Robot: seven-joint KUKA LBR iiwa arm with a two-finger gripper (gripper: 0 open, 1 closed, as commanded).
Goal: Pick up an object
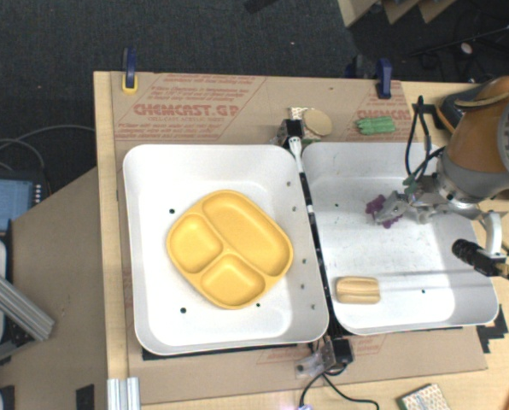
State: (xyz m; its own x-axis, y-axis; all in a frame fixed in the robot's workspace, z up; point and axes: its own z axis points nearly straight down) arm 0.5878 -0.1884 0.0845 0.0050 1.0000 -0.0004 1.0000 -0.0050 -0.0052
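Lying crosswise, tan block (357,290); tool (397,211) at purple object (377,205)

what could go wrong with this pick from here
The gripper sits right at the small purple object in the right bin; whether it has a hold is unclear, so the object may slip or get nudged away. The tan block lies apart near the front and seems safe.
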